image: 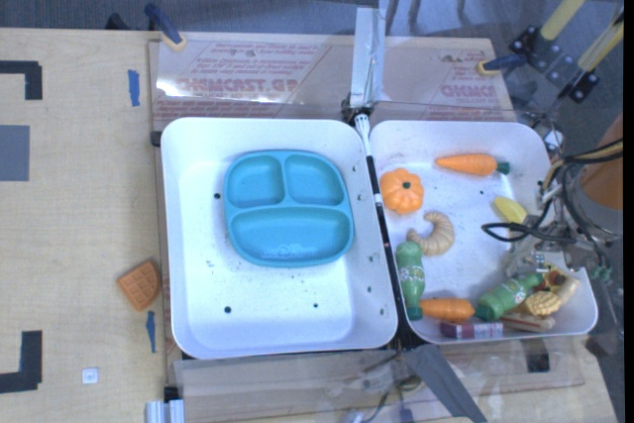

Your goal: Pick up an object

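- In the right bin (391, 136), toys are scattered: a carrot (466, 164) near the far wall, a small pumpkin (402, 191) by the divider, a croissant (434, 233) just below it.
- Along the near wall lie a green bottle (409, 272), a second carrot (446, 309) and another green bottle (507, 295).
- The tool (530, 263) sits low at the bin's right side amid cables, just above that green bottle; its state cannot be told.
- The left bin (188, 213) carries a blue divided plate (288, 209).
- On the desk (69, 163), left of the bins, lies an orange waffle (140, 284).
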Available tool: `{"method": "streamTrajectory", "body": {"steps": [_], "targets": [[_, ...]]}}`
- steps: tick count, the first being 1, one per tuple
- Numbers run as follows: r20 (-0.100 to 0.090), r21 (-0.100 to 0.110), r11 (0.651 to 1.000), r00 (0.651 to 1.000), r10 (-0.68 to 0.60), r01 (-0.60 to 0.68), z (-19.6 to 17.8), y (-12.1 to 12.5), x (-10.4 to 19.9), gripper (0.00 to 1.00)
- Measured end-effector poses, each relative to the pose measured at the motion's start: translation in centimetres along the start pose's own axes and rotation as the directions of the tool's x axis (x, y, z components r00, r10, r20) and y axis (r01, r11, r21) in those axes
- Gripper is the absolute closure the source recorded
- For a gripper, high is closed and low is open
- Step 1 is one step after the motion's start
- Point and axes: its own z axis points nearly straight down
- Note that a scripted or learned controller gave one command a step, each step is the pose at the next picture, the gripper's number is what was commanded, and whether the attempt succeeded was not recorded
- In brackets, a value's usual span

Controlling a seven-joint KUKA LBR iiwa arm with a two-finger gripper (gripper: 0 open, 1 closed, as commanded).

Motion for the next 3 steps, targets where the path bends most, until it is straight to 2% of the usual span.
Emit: {"method": "streamTrajectory", "body": {"steps": [1, 2, 3], "targets": [[0.007, -0.007, 0.991, 0.991, 0.137, -0.137, 0.0, 11.9, -7.7, 0.00], [0.005, 0.003, 0.961, 0.961, 0.276, -0.276, -7.0, 1.2, -4.2, 0.00], [0.004, 0.000, 0.974, 0.974, 0.227, -0.227, 0.0, 0.2, -1.2, 0.00]]}}
